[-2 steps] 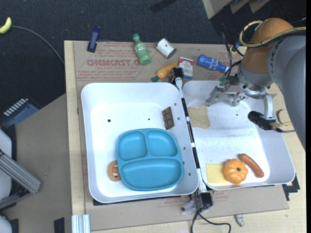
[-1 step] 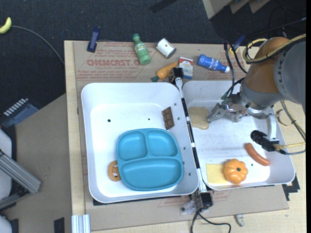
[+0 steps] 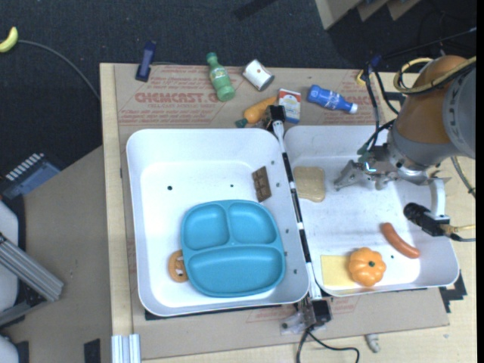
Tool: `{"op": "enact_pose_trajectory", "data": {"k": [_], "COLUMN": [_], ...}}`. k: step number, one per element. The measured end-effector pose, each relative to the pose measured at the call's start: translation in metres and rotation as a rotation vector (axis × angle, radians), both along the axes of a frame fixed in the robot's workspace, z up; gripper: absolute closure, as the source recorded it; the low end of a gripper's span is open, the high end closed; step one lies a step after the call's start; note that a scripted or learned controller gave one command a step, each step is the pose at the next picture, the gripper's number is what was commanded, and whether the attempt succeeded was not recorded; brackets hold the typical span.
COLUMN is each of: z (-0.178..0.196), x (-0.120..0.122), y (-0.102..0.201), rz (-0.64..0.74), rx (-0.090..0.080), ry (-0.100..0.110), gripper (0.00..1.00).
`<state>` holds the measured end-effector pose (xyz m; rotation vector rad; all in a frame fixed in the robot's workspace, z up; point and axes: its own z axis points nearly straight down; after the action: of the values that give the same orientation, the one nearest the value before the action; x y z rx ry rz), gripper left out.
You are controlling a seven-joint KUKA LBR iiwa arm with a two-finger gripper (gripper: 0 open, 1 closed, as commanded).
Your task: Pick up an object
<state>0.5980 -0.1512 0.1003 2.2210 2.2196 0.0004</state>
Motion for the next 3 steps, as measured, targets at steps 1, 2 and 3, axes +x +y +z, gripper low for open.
{"op": "enact_pose_trajectory", "data": {"k": [1, 2, 3], "z": [-0.016, -0.016, -0.006], "x": [-0.053, -0.087, -0.087], "y": [-0.062, -0.064, -0.065], "rz": [0.001, 0.001, -0.001], "rx": [0.002, 0.004, 0.002], "ry": [0.003, 0.003, 0.001], "gripper": [0.0, 0.0, 1.0]}}
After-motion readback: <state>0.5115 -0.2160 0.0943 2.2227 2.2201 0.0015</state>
